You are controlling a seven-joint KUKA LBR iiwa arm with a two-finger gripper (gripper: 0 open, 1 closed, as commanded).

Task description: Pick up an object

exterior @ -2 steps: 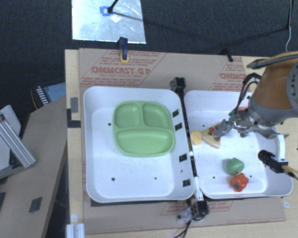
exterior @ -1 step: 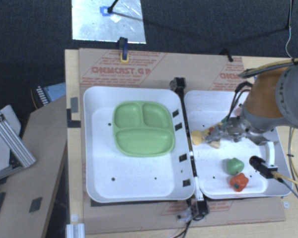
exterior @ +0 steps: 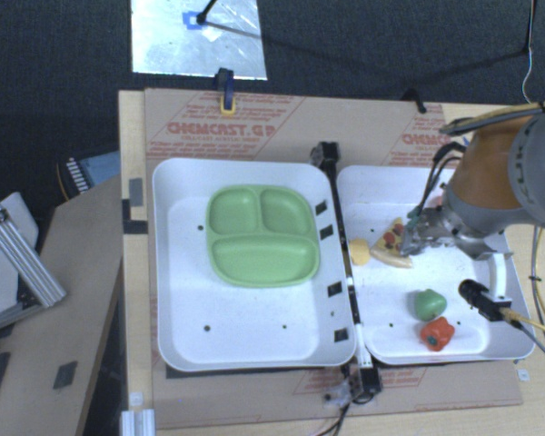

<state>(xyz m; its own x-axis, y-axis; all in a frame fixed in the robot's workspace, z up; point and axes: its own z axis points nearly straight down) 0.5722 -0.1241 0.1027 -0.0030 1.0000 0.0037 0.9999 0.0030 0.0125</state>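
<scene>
The gripper [exterior: 416,236] sits low in the right bin [exterior: 381,184], over the pizza slice [exterior: 392,243] beside a yellow piece [exterior: 359,251]. We cannot tell its opening; we judge a centred, straight lift best.

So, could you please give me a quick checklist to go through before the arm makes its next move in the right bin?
1. Gripper over the right bin: ok, it sits at the pizza slice toy.
2. Slice between the fingers: cannot tell, the wrist hides them.
3. Yellow piece apart from the slice: ok, it lies just left of it by the bin wall.
4. Green pepper and red pepper out of the way: ok, both lie nearer the front edge.
5. Green divided plate undisturbed: ok, flat in the left bin.
</scene>
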